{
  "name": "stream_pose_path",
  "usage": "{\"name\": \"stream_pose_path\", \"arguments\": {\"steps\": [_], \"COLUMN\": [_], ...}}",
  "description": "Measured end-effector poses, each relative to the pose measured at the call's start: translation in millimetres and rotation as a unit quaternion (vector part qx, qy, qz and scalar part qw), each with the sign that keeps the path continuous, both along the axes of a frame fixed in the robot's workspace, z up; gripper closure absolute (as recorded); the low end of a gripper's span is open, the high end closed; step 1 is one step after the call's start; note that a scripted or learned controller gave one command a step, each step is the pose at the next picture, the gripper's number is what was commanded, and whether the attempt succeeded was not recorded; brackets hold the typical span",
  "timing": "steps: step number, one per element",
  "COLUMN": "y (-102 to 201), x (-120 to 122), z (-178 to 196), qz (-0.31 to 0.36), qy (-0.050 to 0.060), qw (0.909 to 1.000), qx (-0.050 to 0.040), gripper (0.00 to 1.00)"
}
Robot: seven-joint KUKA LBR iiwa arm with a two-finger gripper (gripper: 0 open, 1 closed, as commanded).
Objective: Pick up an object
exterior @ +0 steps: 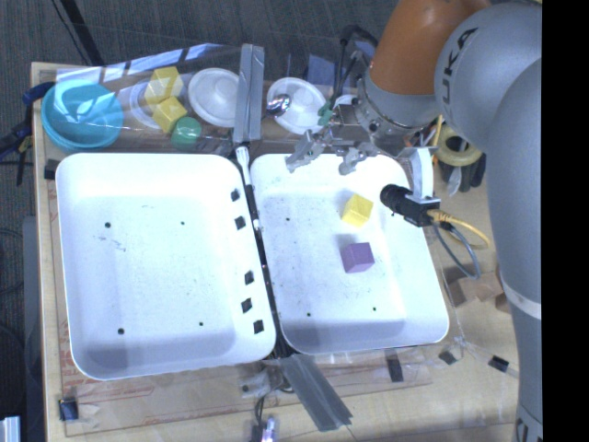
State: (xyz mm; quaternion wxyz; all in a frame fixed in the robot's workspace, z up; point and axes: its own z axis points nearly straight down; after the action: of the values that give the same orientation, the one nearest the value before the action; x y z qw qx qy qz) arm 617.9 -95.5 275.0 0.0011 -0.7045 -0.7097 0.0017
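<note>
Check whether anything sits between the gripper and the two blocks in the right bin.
Nothing visible does. The gripper is at the far edge of the right bin, fingers apart. The yellow block lies just nearer the camera, the purple block beyond it, with bare bin floor between them.

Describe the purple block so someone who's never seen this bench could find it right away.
Look at the right-hand white bin of the two. Near its middle sits a small purple block, just below and apart from a yellow block. It's the only purple thing in the bins; the gripper hangs farther up, near the bin's top edge.
</note>
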Motion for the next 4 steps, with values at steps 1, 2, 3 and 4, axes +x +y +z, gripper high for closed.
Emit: {"name": "stream_pose_path", "arguments": {"steps": [1,2,3,4], "y": [-68.6,-115.0,-112.1,-113.3], "x": [-10.7,-21.3,-37.7,-69.3], "z": [-70.8,-170.4,-183.1,-183.3], "qz": [0.006,-0.005,0.070,0.012], "qy": [0.000,0.000,-0.001,-0.001], "qw": [1.0000,1.0000,0.9975,0.9999], "qx": [-0.0001,0.0004,0.0012,0.0010], "gripper": [0.00,0.00,0.00,0.00]}}
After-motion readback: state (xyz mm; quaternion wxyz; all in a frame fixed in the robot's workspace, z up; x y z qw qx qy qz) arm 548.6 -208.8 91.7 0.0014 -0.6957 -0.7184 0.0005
